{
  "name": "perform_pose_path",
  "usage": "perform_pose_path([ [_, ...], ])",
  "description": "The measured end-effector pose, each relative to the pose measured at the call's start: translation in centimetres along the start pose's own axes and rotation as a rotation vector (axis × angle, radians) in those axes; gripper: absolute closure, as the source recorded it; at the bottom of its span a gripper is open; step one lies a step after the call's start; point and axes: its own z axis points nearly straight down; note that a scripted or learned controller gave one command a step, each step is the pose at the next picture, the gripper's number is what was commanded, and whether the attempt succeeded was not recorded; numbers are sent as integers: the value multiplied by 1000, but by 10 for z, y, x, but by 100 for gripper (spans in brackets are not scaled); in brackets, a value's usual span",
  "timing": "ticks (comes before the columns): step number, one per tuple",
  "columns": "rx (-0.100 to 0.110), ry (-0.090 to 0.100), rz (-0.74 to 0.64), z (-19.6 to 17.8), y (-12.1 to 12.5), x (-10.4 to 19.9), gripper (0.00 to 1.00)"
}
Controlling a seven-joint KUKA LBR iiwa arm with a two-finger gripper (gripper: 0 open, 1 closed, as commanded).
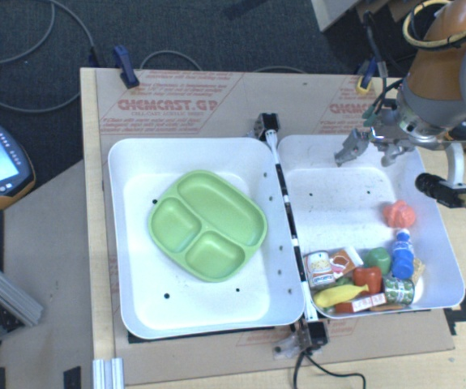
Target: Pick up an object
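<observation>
Toys (362,278) heaped in right bin's (338,189) near corner; green plate (208,225) left; hand (370,149) spread, holding nothing, above far edge

Pale bench (216,108) with red printed lettering along its far part, bearing two shallow white bins side by side and touching along a black seam: left bin (135,298) and right bin (330,185), plus blue clamps (125,63) at the far edge.
</observation>
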Motion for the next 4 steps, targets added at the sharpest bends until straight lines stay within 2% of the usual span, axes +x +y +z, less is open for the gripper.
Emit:
perform_pose_path([
  [1,3,-3,7,21,-13,-76,0],
  [2,3,10,-1,106,-35,-86,0],
  [3,2,4,0,103,-81,-86,0],
  [4,-1,7,-2,103,-121,-90,0],
])
